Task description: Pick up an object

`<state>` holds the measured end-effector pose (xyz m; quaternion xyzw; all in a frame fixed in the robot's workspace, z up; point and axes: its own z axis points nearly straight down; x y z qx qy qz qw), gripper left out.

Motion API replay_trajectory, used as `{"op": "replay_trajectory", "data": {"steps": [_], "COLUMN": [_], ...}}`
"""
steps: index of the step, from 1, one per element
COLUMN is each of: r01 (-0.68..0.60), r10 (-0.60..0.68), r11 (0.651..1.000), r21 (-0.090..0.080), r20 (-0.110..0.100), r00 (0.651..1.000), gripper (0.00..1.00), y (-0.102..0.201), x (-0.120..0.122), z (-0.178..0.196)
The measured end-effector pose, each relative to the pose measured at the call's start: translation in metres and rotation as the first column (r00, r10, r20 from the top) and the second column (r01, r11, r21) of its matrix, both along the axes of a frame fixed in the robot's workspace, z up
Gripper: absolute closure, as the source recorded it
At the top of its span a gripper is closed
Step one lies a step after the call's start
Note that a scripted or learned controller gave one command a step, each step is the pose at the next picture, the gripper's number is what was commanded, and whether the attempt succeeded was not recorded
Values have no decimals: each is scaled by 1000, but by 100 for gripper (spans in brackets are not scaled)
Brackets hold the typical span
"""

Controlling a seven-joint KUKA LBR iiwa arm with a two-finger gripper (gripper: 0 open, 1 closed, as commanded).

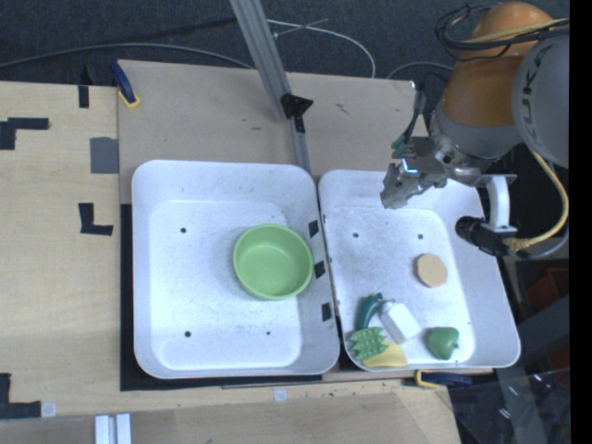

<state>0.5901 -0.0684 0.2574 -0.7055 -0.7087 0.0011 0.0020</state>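
Note:
My gripper hangs over the far edge of the right bin, above bare bin floor, with nothing seen between its fingers. A tan round disc lies mid-right in that bin, well below the gripper. Along the bin's near edge lie a white block, a dark green and teal piece, a light green ridged piece on a yellow one and a green rounded object.
A green bowl sits in the left bin. A grey pole slants down from the top to the seam between the bins. The arm's orange band and cables fill the upper right.

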Motion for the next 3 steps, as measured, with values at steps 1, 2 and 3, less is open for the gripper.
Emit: {"op": "replay_trajectory", "data": {"steps": [1, 2, 3], "r01": [-1, -3, -1], "r10": [1, 3, 1], "r11": [1000, 1000, 1000], "r21": [0, 1, -1], "r20": [-1, 1, -1], "r00": [1000, 1000, 1000], "gripper": [100, 100, 100], "y": [49, 98, 143], "x": [-24, -43, -60], "z": [-17, -12, -30]}}
